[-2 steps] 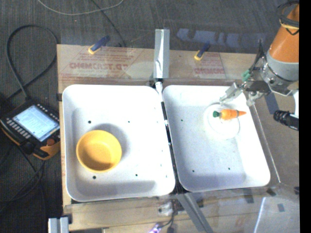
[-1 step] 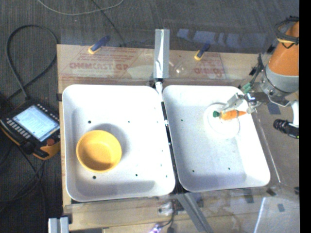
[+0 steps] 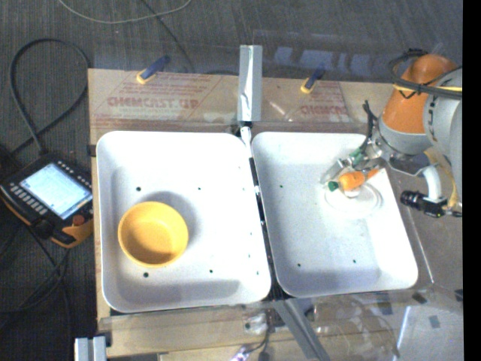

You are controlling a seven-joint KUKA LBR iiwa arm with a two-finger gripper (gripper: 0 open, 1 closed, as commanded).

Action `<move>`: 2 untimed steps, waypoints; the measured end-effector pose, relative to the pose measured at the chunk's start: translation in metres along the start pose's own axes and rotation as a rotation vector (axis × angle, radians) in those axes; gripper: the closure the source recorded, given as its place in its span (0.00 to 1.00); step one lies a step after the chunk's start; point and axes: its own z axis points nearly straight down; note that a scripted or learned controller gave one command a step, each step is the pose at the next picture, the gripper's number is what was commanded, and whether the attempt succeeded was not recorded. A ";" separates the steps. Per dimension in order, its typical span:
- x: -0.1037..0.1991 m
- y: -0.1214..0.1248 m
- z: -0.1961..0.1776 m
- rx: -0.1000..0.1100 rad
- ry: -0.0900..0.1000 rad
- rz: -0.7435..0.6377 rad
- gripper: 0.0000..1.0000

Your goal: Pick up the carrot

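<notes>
Robotics lab, teach pendant [image 3: 51, 194] on grey carpet, loose cables [image 3: 45, 51], cardboard-topped bench [image 3: 173, 100] with white bins [image 3: 180, 277]

the small orange carrot [image 3: 351, 179] with a green end lies tilted in the right bin's upper right.

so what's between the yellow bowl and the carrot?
In the camera view, bare white floor of the left bin, then the two bins' rims meeting, then bare floor of the right bin. Nothing else between yellow bowl and carrot.
</notes>
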 end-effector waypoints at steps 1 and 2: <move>0.001 0.001 -0.009 -0.001 0.000 -0.001 1.00; 0.001 0.001 -0.009 -0.001 0.000 -0.001 0.00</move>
